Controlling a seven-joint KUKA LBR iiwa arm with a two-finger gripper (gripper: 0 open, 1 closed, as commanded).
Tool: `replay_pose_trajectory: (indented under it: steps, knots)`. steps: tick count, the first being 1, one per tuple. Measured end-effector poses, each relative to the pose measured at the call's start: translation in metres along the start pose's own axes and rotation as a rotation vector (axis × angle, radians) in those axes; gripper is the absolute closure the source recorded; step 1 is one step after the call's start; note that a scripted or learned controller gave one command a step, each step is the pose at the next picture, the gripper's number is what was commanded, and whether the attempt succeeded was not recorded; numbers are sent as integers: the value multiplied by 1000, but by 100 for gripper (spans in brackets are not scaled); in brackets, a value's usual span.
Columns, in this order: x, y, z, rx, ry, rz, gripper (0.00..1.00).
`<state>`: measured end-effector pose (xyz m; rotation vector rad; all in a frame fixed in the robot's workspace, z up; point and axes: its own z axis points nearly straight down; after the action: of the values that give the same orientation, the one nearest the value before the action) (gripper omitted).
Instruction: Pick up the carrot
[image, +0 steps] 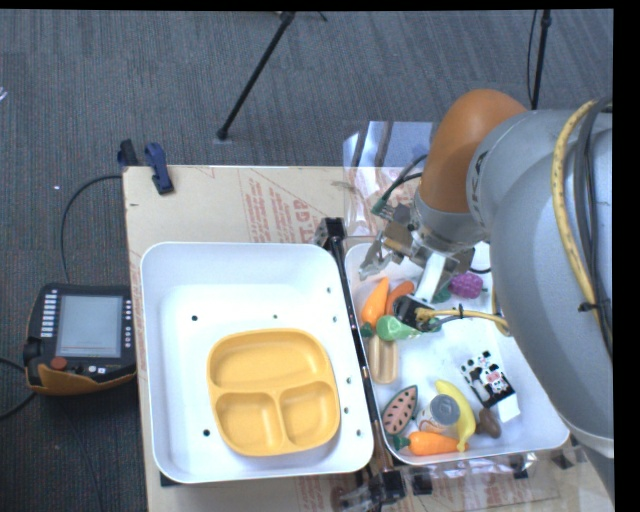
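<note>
Claw (383, 258) close by smooth, tapered orange carrot (375, 300), rt shallow white bin (535, 415); open/clenched: can't tell.

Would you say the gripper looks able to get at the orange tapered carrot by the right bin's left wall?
Probably yes: the gripper sits beside the orange tapered carrot, whose top lies uncovered, though the bin wall crowds one side.

Orange carrot (435, 443) lies flat at near rim of right bin (537, 415).

Bright even overhead light, soft shadows, mild glare on white bins (170, 300); sharp focus.
</note>
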<state>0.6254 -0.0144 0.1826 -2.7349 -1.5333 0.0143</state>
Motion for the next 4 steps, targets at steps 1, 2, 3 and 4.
replay_pose_trajectory:
  steps: [1, 2, 3, 4]
  knots:
    - [-47, -7, 1, 3, -1, 180, 0]
    - [-46, -7, 1, 3, -1, 177, 0]
    - [-68, 22, 99, 0, 4, 285, 0]
    - [-6, -33, -8, -6, 14, 442, 0]
